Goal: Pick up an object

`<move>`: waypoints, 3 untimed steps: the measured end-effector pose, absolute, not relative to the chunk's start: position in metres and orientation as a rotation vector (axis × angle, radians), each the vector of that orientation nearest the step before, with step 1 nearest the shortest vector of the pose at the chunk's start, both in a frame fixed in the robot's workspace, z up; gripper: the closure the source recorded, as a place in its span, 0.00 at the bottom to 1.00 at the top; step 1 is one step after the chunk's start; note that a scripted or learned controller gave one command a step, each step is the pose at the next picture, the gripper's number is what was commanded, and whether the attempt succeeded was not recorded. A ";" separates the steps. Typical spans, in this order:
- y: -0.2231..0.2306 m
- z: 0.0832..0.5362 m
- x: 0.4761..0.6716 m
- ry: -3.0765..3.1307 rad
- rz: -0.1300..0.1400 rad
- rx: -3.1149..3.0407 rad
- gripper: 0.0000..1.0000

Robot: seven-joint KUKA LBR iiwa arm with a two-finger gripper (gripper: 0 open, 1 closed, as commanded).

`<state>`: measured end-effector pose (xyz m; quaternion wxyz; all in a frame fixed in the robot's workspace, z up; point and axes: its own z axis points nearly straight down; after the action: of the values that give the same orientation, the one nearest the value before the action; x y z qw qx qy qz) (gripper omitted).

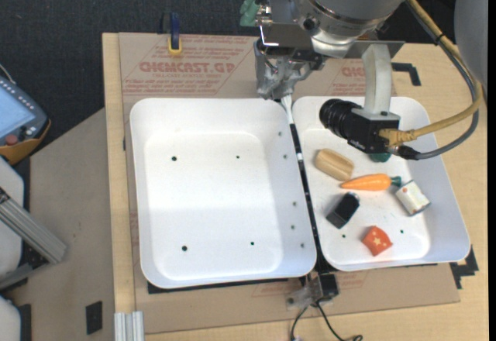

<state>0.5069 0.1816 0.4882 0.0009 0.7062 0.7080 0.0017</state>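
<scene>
Clearly poised high, gripper (280, 85) at the bins' far shared edge; fingers' state impossible to tell; carrot (366, 183) well nearer-right, lying crosswise.

My two bins (209, 200) look like smooth, slightly glossy white plastic. The bench board (194, 60) beneath is matt brown cardboard (red print on it). The carrot (366, 183) looks shiny plastic, the tan block (333, 163) matt wood.

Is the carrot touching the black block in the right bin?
Apart. The camera view shows a strip of white bin floor between the carrot and the black block just below it.
</scene>
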 end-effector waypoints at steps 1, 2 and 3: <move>0.227 0.455 0.564 2.225 0.003 2.216 1.00; 0.225 0.458 0.562 2.222 0.004 2.218 0.00; 0.226 0.469 0.562 2.223 0.011 2.215 1.00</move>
<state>0.5618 0.2258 0.4688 0.0020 0.7058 0.7084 0.0035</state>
